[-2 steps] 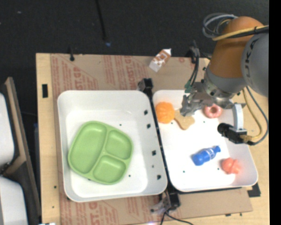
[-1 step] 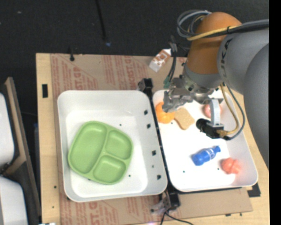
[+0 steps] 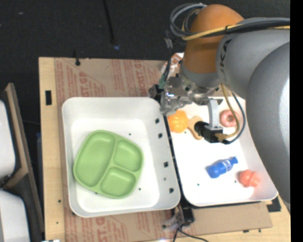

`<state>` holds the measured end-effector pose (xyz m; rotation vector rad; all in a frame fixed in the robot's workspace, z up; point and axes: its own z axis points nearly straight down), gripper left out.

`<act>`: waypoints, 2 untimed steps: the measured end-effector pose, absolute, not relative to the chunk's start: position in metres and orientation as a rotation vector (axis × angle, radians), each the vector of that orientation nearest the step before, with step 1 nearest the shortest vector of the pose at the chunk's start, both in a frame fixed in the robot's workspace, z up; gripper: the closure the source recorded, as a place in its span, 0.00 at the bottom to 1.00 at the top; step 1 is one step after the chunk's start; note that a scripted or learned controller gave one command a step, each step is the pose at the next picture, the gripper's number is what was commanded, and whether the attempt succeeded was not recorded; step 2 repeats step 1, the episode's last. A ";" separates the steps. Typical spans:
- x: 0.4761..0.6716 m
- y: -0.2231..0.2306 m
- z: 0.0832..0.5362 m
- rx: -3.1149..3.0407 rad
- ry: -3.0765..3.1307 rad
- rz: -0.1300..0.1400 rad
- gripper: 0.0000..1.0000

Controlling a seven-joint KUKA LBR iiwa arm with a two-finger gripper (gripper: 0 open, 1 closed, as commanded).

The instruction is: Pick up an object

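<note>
Seen on the tabletop (image 3: 55, 84): two white bins side by side. In the left bin (image 3: 70, 115), a green divided plate (image 3: 108, 163). Over the far left corner of the right bin (image 3: 192, 188), the end effector (image 3: 172, 99), wide or narrow impossible to tell. Just beside it, an orange toy (image 3: 178, 121); nearer the front, a blue bottle (image 3: 221, 167), a coral lump (image 3: 247, 178); farther back, a pink ring (image 3: 227, 118).

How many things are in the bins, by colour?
Green: 1, plate
Orange: 1, toy
Blue: 1, bottle
Pink: 2, ring and lump
Total: 5
</note>
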<state>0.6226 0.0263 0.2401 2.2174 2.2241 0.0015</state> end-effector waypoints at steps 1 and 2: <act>0.657 0.073 0.242 2.217 2.225 0.002 1.00; 0.657 0.073 0.242 2.217 2.225 0.002 1.00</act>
